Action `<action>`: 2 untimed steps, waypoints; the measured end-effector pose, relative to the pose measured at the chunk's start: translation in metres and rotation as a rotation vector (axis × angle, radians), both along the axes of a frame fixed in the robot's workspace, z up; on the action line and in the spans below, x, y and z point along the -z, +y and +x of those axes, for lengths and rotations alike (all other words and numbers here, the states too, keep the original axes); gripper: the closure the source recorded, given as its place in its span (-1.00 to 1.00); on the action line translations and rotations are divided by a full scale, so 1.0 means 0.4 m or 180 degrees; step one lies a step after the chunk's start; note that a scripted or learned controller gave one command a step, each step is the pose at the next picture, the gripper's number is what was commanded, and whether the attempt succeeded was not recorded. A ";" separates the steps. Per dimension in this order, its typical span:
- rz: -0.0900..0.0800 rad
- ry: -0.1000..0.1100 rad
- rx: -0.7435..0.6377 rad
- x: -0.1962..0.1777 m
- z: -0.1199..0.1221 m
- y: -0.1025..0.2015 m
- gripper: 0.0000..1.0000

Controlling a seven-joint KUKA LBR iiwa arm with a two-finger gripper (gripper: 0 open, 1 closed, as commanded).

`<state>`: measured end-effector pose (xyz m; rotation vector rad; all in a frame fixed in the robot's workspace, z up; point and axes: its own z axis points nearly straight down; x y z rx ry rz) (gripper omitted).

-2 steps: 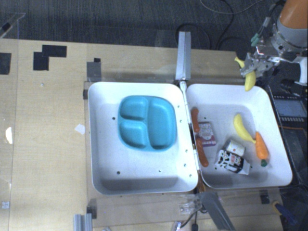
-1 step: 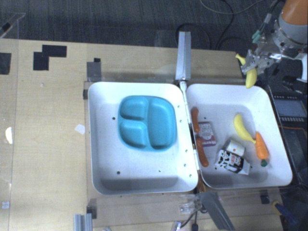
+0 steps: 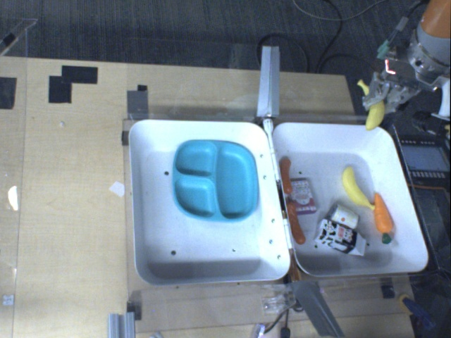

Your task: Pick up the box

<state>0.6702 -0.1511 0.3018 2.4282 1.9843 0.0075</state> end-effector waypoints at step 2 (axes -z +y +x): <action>-0.0005 0.0001 -0.0227 -0.036 0.000 -0.098 1.00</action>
